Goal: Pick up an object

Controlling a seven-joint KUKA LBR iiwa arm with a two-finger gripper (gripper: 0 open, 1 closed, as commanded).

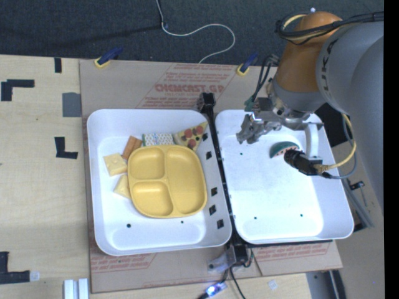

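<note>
Pincer (250, 131) over the right bin (280, 217) — grip state unclear, can't tell — risks closing on nothing, yellow plate (167, 180) well apart.

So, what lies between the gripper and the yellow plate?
In the camera view, bare white floor of the right bin, then the black divider where both bins meet, lie between the gripper and the yellow plate.

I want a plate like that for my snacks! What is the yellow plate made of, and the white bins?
The yellow plate looks like plastic: one even colour, a smooth matte skin, soft rounded dividers moulded into three compartments. The left bin and right bin also look like plastic, probably thin and moulded: glossy white, rounded corners and rims. I cannot be sure from the look alone.
</note>
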